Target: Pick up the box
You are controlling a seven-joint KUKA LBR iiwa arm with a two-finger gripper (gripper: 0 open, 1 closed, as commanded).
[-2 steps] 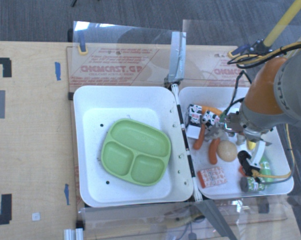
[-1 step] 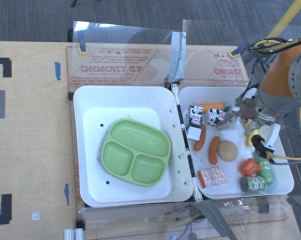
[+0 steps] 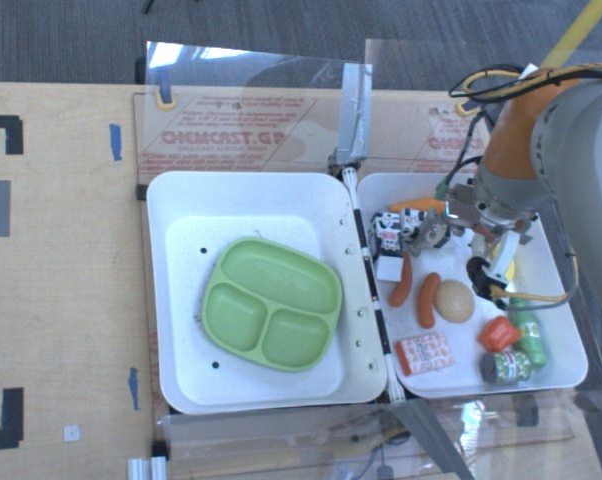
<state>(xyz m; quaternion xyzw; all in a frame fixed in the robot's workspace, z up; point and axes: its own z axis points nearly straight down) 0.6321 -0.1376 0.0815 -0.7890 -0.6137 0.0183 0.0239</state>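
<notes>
A small black-and-white box [image 3: 387,232] lies at the upper left of the right bin [image 3: 571,368], with a white flap or card [image 3: 389,267] just below it. My gripper [image 3: 433,230] hangs low over the bin, just right of the box and very close to it. The grey wrist and the orange band sit behind the gripper to the right. Nothing shows as lifted; the box rests on the bin floor.
Crowding the right bin are an orange carrot [image 3: 417,206], two sausages [image 3: 427,299], a tan roll [image 3: 456,301], a red-and-white packet [image 3: 423,353], a red pepper [image 3: 499,333] and a green can [image 3: 510,367]. The left bin [image 3: 181,218] holds a green divided plate [image 3: 271,304].
</notes>
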